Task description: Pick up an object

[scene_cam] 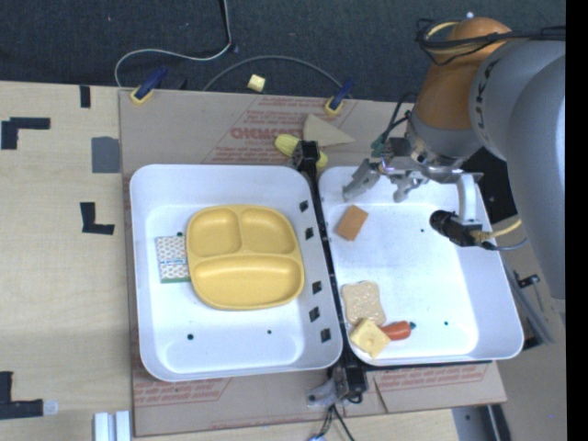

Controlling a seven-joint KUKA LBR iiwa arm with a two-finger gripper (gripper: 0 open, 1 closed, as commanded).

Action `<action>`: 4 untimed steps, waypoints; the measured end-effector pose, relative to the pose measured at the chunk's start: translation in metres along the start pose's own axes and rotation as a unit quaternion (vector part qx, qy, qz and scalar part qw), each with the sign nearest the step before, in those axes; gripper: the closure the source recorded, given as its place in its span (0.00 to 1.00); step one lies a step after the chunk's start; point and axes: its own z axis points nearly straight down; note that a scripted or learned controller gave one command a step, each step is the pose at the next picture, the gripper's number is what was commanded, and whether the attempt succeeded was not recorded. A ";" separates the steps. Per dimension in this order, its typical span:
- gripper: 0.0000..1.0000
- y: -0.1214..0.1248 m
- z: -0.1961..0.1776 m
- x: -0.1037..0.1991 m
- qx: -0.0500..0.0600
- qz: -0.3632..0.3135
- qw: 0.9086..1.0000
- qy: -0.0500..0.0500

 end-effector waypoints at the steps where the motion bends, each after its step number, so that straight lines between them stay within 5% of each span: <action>1: 0.00 0.006 0.107 -0.018 0.003 0.003 1.000 -0.002; 2: 0.00 0.032 0.102 -0.014 0.008 0.002 1.000 -0.001; 4: 0.00 0.020 0.101 -0.023 0.003 0.003 1.000 0.000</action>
